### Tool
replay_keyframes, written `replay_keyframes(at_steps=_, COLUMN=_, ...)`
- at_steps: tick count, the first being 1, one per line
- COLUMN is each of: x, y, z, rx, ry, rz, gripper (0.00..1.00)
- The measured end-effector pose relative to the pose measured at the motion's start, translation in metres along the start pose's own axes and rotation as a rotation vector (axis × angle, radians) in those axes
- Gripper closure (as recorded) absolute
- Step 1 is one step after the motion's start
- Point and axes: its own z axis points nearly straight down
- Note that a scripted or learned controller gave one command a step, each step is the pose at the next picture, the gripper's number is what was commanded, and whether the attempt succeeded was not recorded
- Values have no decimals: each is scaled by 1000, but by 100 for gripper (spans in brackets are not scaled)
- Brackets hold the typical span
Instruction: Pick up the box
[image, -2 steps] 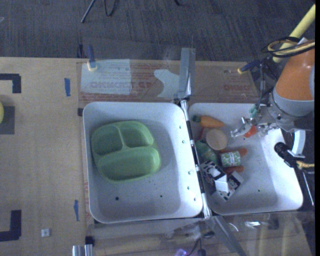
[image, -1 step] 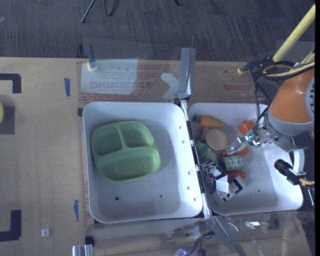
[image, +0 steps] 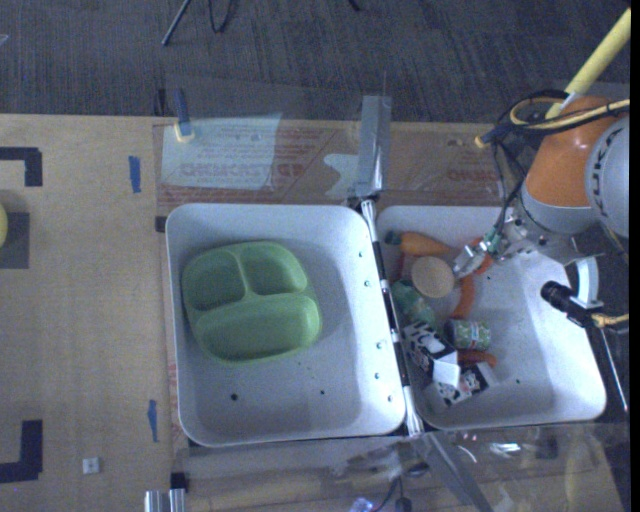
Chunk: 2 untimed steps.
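Observation:
The box (image: 441, 362) is small, white with black patches, and lies among other items at the near-left of the right bin (image: 540, 390). A second white-and-black piece (image: 474, 380) sits just right of it. My gripper (image: 476, 257) hangs over the far middle of the right bin, beside a tan round object (image: 432, 277) and well behind the box. Nothing shows in its grasp.
A green divided plate (image: 250, 298) lies in the left bin (image: 290, 415). The right bin also holds a carrot (image: 425, 243), a green item (image: 408, 300), a small green can (image: 468, 333) and an orange piece (image: 467, 293). The bins' shared rim (image: 390, 330) runs close to the box.

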Motion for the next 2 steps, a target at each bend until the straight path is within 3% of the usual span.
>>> replay_keyframes(at_steps=1, x=67, y=-37, z=0, rx=1, ry=2, rz=-3, gripper=0)
replay_keyframes(at_steps=2, x=100, y=-92, z=-2, rx=-4, ry=-13, rz=-118, gripper=0)
